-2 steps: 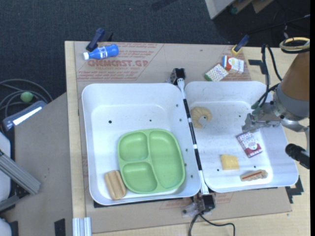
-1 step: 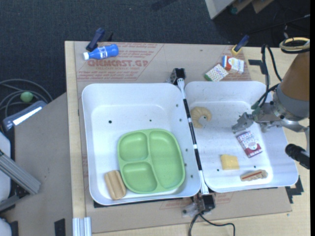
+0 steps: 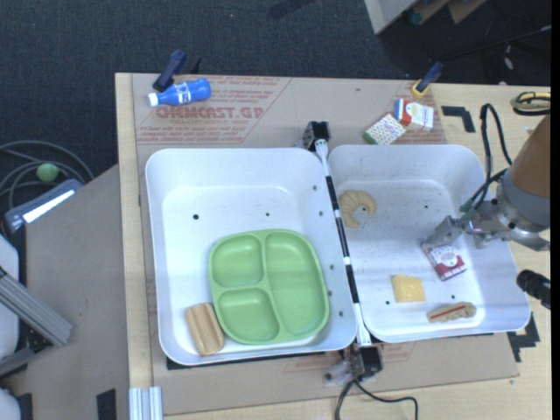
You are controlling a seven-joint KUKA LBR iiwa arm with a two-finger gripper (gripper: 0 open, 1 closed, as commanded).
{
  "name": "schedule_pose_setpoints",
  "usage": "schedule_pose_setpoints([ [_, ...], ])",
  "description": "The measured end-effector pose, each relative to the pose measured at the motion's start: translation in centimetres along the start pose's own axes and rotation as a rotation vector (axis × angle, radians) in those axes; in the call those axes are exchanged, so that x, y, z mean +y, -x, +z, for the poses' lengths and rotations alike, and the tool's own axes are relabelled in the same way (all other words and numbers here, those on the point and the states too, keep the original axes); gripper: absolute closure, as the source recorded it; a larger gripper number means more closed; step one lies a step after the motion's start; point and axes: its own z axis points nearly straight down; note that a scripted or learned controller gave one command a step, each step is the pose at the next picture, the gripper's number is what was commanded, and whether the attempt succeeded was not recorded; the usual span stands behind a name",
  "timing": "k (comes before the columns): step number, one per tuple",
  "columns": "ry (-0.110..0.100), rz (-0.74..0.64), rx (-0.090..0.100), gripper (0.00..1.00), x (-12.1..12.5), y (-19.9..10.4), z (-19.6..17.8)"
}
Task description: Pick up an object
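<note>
Gripper point(image 3: 448, 234), grip state unclear, hangs over the red packet point(image 3: 444, 261) near right bin's point(image 3: 490, 322) far edge.

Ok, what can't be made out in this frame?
- Gripper: blurred; its grip on the red packet is unclear.
- Arm: cut off by the right edge.
- Carton lettering: too small.
- Object under the bins' front junction: partly hidden by the rims.

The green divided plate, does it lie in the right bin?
No. The green divided plate lies in the left bin, beside a tan bread piece.
</note>
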Motion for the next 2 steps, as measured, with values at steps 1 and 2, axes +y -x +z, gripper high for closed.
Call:
schedule_pose_setpoints([
  [1,0.001,0.000,0.000,0.00,-1.5,1.1,3.8],
  [2,0.003,0.000,-0.001,1.00,-1.5,1.1,2.7],
])
